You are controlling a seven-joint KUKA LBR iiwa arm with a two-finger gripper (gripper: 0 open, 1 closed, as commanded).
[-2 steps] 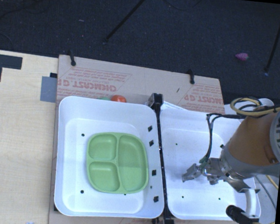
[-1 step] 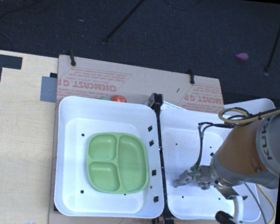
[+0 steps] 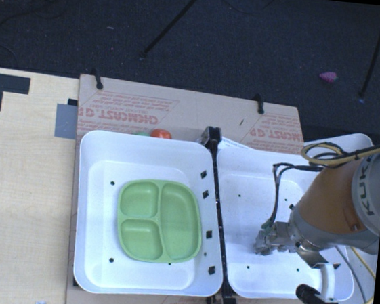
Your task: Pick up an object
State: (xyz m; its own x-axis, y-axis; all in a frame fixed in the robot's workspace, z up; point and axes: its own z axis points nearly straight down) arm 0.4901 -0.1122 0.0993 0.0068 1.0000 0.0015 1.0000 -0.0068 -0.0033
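Note:
A green divided plate (image 3: 160, 220) with three compartments lies flat in the left white bin (image 3: 100, 158). My gripper (image 3: 270, 241) is low over the floor of the right bin (image 3: 254, 182), reaching in from the right under the arm's orange wrist band. It is far from the plate, across the divider between the bins. I see nothing held at the gripper. The arm hides the right part of the right bin.
A black clamp strip (image 3: 214, 212) runs between the two bins. A small red and green object (image 3: 156, 134) sits behind the left bin's back rim on the cardboard. Cables loop around the arm's wrist at the right.

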